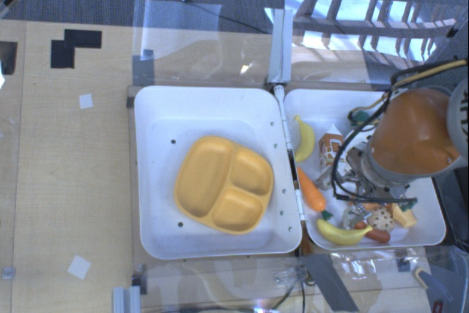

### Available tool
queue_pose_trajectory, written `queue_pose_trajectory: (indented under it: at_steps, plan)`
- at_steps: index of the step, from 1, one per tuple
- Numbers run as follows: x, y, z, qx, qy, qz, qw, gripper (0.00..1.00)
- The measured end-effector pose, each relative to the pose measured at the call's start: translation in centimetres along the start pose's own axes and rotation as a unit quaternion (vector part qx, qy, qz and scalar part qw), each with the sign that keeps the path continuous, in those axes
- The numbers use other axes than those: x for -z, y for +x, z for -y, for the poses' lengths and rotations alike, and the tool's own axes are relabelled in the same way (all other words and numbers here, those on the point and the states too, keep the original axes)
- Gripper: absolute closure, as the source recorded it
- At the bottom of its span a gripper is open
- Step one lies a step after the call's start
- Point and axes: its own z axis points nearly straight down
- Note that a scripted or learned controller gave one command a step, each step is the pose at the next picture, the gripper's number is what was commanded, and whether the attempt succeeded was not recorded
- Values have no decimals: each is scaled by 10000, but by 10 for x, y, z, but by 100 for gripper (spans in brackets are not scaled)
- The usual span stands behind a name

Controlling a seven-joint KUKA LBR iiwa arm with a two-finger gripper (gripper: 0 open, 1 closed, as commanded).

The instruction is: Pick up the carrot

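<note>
carrot point(312, 192): right bin point(437, 229), against its 9 o'clock wall, lying free | gripper point(364, 207): low over bin centre, at 3 o'clock of carrot, grip state cannot tell | bananas: one point(304, 138) at 12 of carrot, one point(342, 232) at 5 | left bin point(154, 179): yellow tray point(223, 183)

Arm's orange band point(412, 132) and wrist hid the pincer; finger state unreadable. They covered much of the right bin point(438, 231). Small items under the wrist point(377, 220) too cluttered to identify. Arm cut off by right edge. Carrot point(313, 193) lay unobstructed.
</note>
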Motion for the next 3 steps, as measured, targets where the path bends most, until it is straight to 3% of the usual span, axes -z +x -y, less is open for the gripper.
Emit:
queue_pose_trajectory:
  at_steps: [1,2,3]
  plan:
    - [-1,11,18,-741,-28,-13,9972,0]
    - [-1,9,14,-704,-6,-19,9975,0]
    - [-1,11,17,-1097,-7,-24,9940,0]
